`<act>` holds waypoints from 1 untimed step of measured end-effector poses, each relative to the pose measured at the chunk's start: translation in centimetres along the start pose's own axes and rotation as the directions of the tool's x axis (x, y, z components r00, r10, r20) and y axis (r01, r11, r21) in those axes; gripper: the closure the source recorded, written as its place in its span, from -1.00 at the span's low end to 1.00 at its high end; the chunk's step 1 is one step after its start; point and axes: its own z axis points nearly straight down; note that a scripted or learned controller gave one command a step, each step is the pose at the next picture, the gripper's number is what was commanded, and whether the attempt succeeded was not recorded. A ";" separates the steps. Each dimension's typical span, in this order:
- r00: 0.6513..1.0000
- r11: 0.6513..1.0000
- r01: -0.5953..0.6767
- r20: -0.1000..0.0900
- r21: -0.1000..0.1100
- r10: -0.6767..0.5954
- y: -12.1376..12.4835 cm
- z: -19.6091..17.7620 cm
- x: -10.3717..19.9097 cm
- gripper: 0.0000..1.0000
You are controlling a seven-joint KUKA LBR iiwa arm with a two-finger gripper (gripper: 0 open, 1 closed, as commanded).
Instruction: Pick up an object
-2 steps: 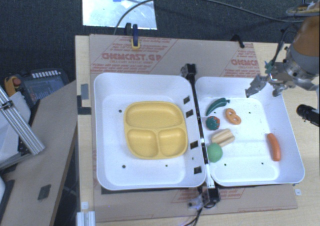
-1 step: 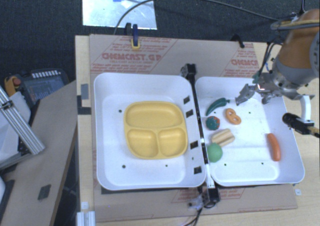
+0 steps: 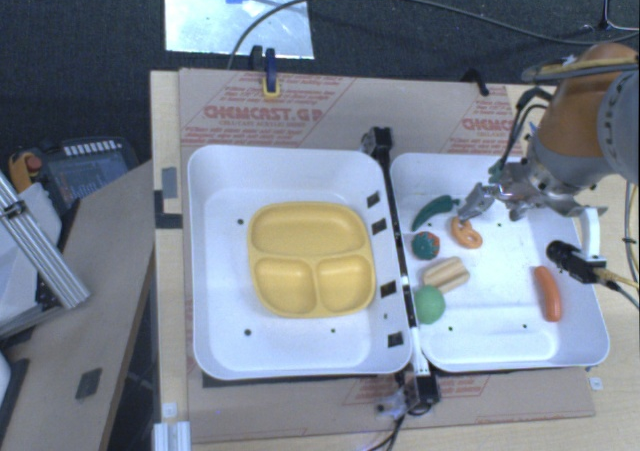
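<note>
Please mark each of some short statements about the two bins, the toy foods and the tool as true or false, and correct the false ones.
1. The yellow tray lies in the left bin. True.
2. The orange sausage lies inside the yellow tray. False: it lies in the right bin, near its right side.
3. The tool is above the right bin, close to the green pepper. True.
4. The green ball sits in the far right corner of the right bin. False: it sits at its left edge, by the divider.
5. The bread roll lies just above the green ball. True.
</note>
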 end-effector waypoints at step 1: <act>1.000 1.000 -0.001 0.000 0.001 0.001 0.0 5.2 0.1 -1.00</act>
